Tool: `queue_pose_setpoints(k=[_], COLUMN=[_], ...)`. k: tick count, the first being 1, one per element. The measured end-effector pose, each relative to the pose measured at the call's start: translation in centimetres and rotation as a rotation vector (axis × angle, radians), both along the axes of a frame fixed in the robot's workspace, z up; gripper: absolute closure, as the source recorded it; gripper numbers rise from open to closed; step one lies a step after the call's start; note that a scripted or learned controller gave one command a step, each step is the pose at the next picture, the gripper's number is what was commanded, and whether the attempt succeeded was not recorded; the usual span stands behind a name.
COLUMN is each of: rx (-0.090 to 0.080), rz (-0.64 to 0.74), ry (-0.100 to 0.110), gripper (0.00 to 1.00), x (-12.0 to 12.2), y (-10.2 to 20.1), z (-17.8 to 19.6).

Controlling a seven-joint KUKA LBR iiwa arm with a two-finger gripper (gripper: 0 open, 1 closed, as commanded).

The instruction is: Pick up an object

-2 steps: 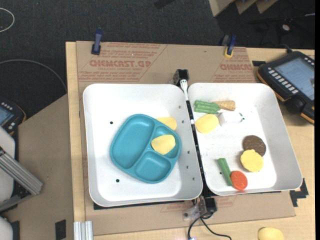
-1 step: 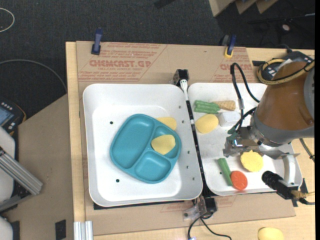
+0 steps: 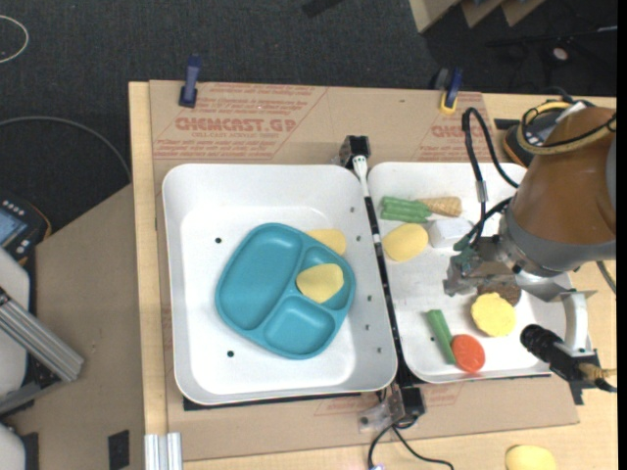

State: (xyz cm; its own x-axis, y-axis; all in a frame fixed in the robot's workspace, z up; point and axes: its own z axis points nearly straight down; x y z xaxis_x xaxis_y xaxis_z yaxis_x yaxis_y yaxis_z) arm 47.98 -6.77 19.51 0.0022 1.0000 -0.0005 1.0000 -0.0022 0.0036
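Note:
The right bin [image 3: 431, 176] holds a green and tan corn-like piece [image 3: 419, 208], a yellow lemon-shaped piece [image 3: 405, 242], a yellow round piece [image 3: 493, 314] and a carrot [image 3: 456, 340] with a green stalk and red-orange end. The arm's wide orange and grey wrist hangs over the bin's right side. Its gripper [image 3: 482, 279] points down in the bin just above the yellow round piece, and the wrist hides the fingers. In the left bin [image 3: 186, 204] lies a blue divided plate [image 3: 282, 289] bearing a pale yellow piece [image 3: 319, 281], with another yellow piece [image 3: 328, 241] at its upper edge.
A black divider strip [image 3: 377, 262] runs between the bins. Blue and yellow clamps [image 3: 189, 81] hold the cardboard sheet at the back. Cables [image 3: 475, 145] loop along the right bin's far rim. A yellow object [image 3: 529, 456] lies off the bench at the lower right.

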Motion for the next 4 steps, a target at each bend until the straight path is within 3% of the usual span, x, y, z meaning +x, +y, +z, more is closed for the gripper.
queue_pose_setpoints(k=[1, 2, 3, 4], rx=[0.002, 0.004, 0.001, 0.001], rz=[0.009, 0.007, 0.014, 0.005], ry=[-0.006, -0.018, 0.011, 0.003], gripper=[1.00, 1.00, 1.00, 1.00], x=[0.1, 0.2, -0.2, 0.0], y=[7.5, 10.4, 20.8, 20.2], z=[10.1, 28.5, 23.2, 24.5])
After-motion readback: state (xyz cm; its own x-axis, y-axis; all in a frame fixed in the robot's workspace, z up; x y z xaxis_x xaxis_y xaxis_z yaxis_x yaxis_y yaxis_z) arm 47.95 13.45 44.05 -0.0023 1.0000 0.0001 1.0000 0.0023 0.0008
